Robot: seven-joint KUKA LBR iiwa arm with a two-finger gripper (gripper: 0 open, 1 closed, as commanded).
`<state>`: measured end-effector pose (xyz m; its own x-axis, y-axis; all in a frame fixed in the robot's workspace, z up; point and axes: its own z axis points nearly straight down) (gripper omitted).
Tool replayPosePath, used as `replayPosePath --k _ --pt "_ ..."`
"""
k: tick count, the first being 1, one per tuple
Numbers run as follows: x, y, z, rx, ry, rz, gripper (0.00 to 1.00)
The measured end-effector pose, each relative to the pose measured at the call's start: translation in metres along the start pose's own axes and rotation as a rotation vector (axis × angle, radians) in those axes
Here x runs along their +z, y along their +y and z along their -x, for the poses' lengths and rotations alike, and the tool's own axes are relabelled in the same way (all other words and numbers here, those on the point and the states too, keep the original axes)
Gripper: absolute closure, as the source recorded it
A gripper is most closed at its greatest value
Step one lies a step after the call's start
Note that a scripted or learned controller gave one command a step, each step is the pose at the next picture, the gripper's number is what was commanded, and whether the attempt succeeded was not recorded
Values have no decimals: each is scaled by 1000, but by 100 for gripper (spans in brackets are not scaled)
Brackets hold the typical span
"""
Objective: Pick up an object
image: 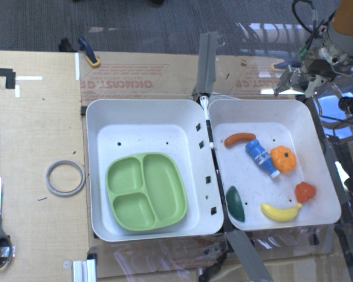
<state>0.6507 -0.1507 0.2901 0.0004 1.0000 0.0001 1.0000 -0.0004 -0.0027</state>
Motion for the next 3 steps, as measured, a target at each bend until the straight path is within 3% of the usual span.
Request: replayPosePath --k 1,2,3 --pt "168 -53 -7 2 0 0 0" --pt "199 -69 4 2 0 1 0" --pt "190 -69 5 6 -1 1 100"
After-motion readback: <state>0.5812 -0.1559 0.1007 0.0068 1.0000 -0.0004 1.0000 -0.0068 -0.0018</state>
